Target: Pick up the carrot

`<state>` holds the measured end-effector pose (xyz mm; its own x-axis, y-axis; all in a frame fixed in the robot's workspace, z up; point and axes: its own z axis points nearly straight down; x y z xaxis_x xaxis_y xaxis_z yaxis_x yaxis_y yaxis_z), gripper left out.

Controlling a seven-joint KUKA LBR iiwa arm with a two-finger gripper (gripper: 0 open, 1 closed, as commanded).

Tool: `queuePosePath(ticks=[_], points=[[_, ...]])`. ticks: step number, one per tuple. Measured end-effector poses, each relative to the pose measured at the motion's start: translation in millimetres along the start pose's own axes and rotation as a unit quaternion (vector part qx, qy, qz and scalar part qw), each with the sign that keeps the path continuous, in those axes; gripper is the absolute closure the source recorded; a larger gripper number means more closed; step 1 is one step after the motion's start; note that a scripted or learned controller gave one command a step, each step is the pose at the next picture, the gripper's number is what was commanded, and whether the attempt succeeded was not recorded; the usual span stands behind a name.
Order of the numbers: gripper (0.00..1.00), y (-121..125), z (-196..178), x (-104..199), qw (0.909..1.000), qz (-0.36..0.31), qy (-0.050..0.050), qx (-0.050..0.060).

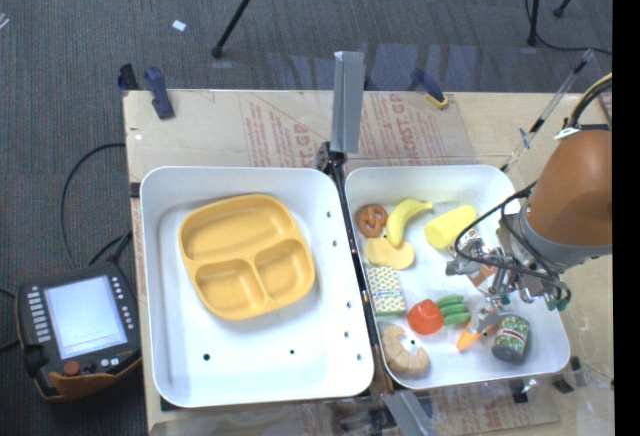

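The carrot (470, 336) is a small orange piece lying at a slant in the right bin (500, 186), near its front right. It lies between green beans (453, 308) and a dark can (512, 338). My gripper (490, 302) hangs directly over the carrot's upper end and hides part of it. The grey wrist and orange band (572, 192) reach in from the right.
The right bin also holds a red tomato (425, 317), a croissant (405, 350), a cracker box (385, 289), a banana (408, 216), a yellow block (450, 226) and a pretzel (372, 219). A yellow divided plate (246, 254) sits in the left bin (160, 324).
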<state>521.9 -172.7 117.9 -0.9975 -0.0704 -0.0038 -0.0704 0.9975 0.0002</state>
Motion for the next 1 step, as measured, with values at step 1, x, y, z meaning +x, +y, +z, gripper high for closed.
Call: queuePosePath(ticks=[1], points=[[0.00,65.6,32.0,35.5,0.9971,0.077,0.003,-0.001]])
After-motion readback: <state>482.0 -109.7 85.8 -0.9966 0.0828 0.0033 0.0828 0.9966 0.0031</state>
